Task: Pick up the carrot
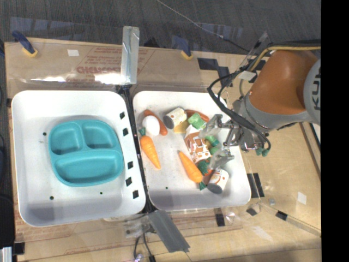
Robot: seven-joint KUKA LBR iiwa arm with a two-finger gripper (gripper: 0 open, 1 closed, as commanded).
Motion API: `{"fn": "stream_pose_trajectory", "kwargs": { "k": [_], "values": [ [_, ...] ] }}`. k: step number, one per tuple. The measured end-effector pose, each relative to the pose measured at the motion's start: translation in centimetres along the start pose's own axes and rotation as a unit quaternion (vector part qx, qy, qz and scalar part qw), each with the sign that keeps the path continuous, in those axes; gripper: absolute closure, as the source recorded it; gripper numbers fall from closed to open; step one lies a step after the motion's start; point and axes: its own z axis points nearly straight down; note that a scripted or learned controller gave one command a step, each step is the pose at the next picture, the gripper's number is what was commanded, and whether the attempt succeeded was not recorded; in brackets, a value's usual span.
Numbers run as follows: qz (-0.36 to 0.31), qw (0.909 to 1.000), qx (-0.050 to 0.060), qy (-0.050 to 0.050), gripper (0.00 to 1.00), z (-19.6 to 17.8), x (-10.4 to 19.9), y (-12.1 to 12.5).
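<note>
Camera view: 2 shallow white bins side by side on the counter [283,201] — left bin [32,201], right bin [163,195], both smooth plastic w/ rounded corners. Left bin has 1 teal plate [84,152], glossy, split into 3 compartments.

Right bin holds the clutter. 2 carrots, both orange, tapered, smooth plastic-looking toys. Carrot [150,150] near the bin's left wall lies w/ its thick end up toward a white egg-shaped thing [151,126] and its tip pointing down-right, apart from the pile. 2nd carrot [191,168] sits mid-bin, slanted, lower end just beside a small cylinder can [217,181] w/ white/red label. Also 1 pale roll w/ dark end [174,117], 1 flat printed packet [197,146] in orange/white, plus some green and orange bits near the top of the pile, too jumbled to count.

Gripper [222,140] hangs over the right side of the pile, grey metal, w/ cables looping above it; orange band [278,86] behind. Fingers [214,122] look spread apart — released, nothing seen between them. Neither carrot is touched by it.
</note>
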Motion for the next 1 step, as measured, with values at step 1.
{"fn": "stream_pose_trajectory", "kwargs": {
  "k": [1],
  "values": [
    [-0.039,0.9992,0.0,-0.001,0.0,13.12,2.74,2.04]
  ]
}}
